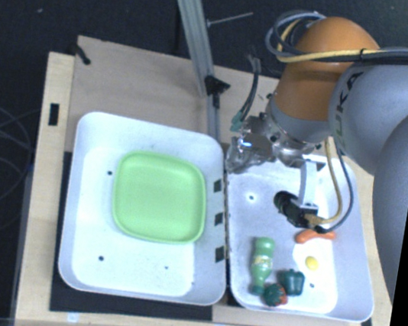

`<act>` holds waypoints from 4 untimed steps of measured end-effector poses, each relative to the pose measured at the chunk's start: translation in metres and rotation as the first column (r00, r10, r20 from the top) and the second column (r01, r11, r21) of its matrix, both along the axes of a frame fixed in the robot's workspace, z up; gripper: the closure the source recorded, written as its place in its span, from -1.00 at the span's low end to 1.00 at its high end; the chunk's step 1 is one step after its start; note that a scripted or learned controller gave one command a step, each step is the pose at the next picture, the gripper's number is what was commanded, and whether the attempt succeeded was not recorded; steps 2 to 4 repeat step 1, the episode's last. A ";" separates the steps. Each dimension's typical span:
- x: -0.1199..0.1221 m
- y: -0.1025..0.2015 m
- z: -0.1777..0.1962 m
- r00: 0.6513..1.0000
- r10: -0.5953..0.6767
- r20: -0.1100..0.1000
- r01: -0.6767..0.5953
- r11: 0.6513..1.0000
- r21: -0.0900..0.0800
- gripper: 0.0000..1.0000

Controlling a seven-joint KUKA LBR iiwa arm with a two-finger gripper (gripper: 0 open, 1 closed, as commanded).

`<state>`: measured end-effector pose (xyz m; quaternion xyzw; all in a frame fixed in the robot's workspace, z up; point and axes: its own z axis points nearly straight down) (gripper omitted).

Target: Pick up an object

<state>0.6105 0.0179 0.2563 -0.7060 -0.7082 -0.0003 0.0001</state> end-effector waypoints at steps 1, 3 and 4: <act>-0.017 0.050 -0.013 1.000 0.000 0.000 0.000 1.000 0.000 1.00; -0.017 0.050 -0.013 1.000 0.000 0.000 0.000 1.000 0.000 1.00; -0.017 0.050 -0.013 1.000 0.000 0.000 0.000 1.000 0.000 1.00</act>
